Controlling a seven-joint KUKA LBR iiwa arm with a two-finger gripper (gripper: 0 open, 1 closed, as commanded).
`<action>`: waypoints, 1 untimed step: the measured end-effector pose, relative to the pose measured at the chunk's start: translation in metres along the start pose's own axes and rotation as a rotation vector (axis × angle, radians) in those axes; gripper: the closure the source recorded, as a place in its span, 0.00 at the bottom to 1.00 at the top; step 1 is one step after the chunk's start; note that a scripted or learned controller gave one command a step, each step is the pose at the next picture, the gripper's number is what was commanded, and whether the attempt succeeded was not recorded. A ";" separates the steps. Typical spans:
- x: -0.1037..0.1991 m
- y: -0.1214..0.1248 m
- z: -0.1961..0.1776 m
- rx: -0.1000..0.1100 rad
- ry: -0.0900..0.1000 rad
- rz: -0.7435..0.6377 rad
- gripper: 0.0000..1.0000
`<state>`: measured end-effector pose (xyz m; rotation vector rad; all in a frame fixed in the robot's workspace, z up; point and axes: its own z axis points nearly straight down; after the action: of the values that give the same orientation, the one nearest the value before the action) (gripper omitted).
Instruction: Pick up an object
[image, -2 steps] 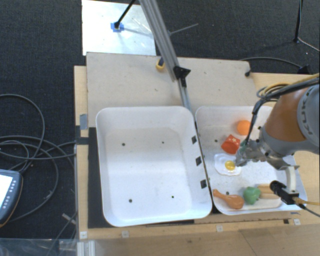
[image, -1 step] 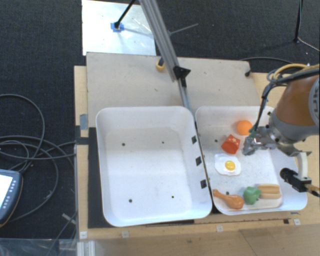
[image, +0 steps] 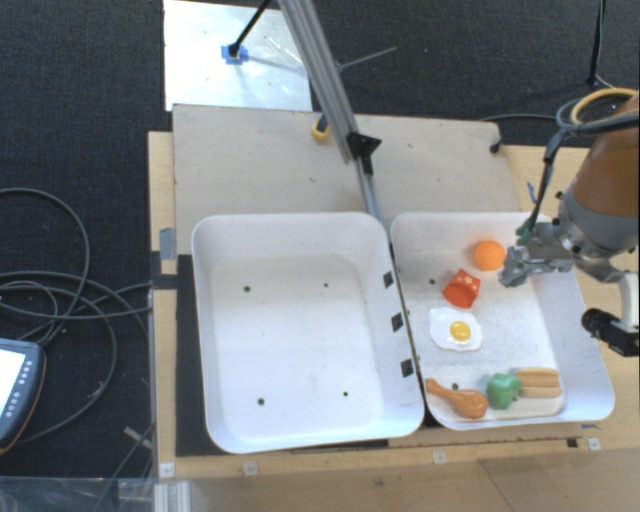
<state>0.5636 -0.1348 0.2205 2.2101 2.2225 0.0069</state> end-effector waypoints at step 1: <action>0.000 0.000 0.018 0.008 0.002 0.002 1.00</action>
<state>0.5642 -0.1347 0.2023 2.2169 2.2256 -0.0005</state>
